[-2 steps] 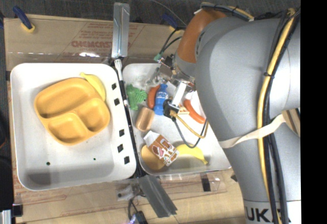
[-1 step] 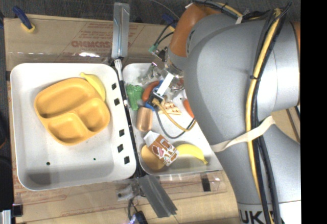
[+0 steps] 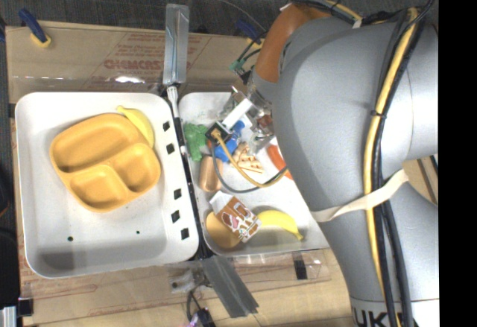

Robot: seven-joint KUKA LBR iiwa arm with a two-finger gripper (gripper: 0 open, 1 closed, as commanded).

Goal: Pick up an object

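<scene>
Two white bins [image 3: 30, 191] sit on cardboard; we see the gripper [image 3: 223, 132] low in the right one (fingers hidden, we cannot tell), near a banana [image 3: 279, 223]; a yellow tray [image 3: 104, 162] fills the left.

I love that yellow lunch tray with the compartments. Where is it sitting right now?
The yellow divided tray lies in the left white bin, toward its upper middle. A small yellow piece touches its upper right edge, near the divider between the bins.
</scene>
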